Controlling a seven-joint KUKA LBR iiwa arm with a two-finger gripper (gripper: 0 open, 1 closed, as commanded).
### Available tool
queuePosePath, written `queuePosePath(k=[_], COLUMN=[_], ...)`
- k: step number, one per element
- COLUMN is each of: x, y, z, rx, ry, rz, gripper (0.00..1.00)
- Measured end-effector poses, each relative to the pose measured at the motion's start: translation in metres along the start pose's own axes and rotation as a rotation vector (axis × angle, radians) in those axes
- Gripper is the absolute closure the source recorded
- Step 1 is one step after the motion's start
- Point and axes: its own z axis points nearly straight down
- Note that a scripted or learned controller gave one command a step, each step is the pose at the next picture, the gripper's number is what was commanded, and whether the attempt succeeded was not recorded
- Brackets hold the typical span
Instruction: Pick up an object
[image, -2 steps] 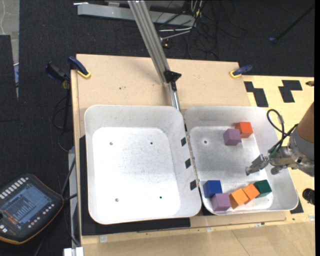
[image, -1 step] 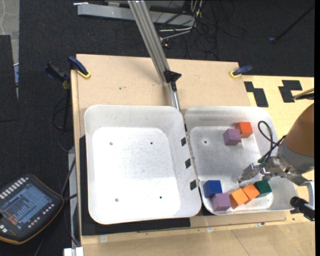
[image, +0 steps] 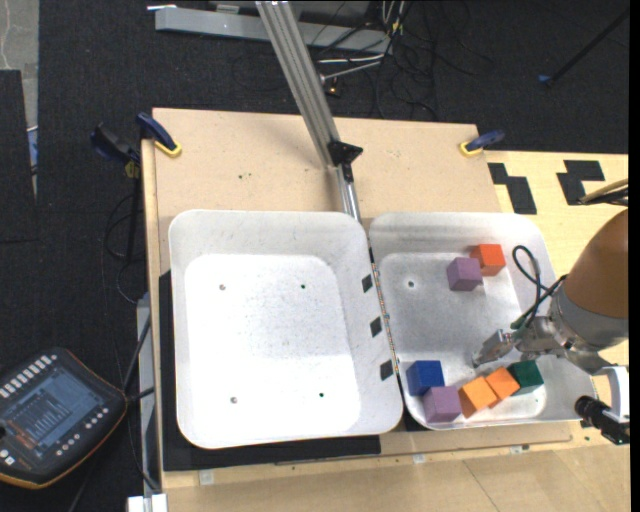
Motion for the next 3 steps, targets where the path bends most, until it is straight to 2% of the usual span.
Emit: queuePosePath(k=[1, 3], x=[0.000, 0.004], y=[0.001, 0.013], z=[-0.011, -0.101], rx=[-0.003, -0.006], ry=[0.000, -0.002], rz=[-0.001, -0.005], gripper=[1.00, 1.00])
